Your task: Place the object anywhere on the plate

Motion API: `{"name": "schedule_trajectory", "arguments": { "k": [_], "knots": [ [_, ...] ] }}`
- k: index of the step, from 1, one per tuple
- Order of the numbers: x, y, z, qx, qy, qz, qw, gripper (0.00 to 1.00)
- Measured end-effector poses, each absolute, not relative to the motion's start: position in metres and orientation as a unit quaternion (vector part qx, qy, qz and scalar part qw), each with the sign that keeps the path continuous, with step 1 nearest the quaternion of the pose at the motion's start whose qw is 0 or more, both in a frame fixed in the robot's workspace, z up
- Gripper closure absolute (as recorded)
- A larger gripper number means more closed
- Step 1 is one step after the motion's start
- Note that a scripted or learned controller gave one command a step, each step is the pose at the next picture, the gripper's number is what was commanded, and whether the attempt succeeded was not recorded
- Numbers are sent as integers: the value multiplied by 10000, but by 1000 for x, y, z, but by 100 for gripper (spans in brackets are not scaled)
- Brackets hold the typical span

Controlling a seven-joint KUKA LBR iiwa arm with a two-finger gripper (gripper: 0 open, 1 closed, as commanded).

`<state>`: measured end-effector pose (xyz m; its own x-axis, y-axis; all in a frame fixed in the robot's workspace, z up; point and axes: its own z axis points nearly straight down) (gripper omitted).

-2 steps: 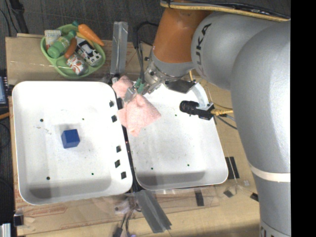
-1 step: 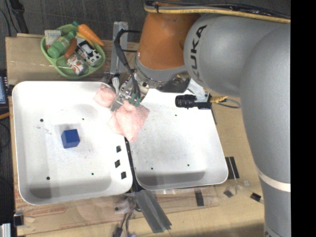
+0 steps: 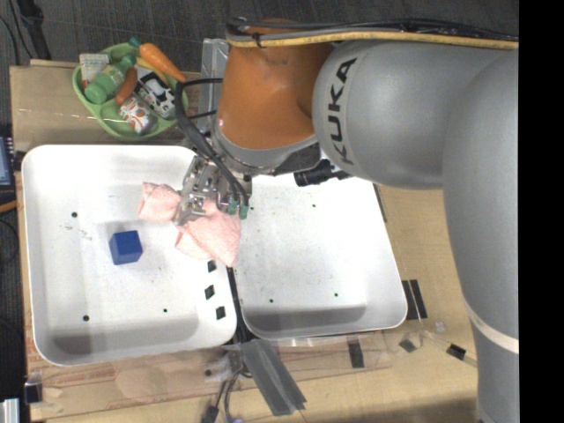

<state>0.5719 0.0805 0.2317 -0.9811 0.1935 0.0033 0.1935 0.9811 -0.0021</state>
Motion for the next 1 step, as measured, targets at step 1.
{"name": "schedule_trajectory", "arguments": {
  "k": [1],
  "knots": [
    [572,80,232,-975,-9952,9,15,0]
  ]
}}
